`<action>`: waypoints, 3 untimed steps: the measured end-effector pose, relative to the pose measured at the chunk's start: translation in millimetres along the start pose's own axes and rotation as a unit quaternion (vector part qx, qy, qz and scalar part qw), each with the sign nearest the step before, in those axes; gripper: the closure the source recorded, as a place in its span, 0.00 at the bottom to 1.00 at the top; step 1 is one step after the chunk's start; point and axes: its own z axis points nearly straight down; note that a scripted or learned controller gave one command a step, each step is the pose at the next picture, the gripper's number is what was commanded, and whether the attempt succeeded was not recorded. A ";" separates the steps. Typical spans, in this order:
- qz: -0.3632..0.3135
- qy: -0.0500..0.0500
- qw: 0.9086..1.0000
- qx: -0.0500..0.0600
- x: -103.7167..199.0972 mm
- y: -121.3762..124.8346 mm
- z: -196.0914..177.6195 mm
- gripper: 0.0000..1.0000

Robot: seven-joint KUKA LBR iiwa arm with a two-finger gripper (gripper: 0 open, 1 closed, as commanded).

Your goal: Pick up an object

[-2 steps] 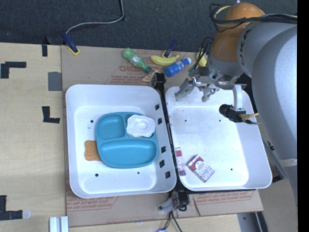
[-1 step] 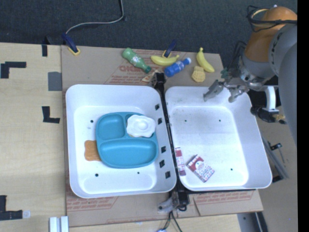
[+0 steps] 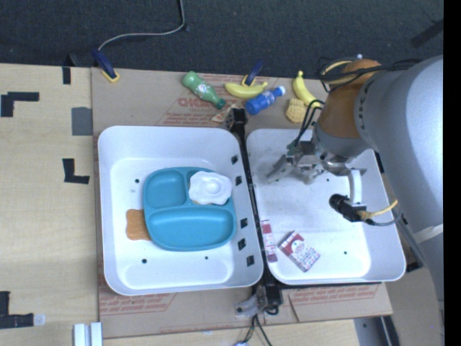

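Red packet (image 3: 298, 251) lies well apart from tool (image 3: 279, 170).

The grey arm (image 3: 403, 128) enters from the right, orange band (image 3: 342, 110) above the wrist. The gripper (image 3: 282, 169) points left and downward, fingers spread apart.

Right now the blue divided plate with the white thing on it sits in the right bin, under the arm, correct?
Not quite. The blue divided plate, with the white thing on it, sits in the left bin, away from the arm. The camera view shows this.
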 end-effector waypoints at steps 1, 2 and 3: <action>0.000 -0.001 1.000 -0.001 -2.9 43.2 0.6 0.00; 0.001 -0.001 1.000 0.000 15.6 14.6 0.4 0.00; 0.000 0.000 1.000 -0.001 -0.4 42.8 0.5 0.00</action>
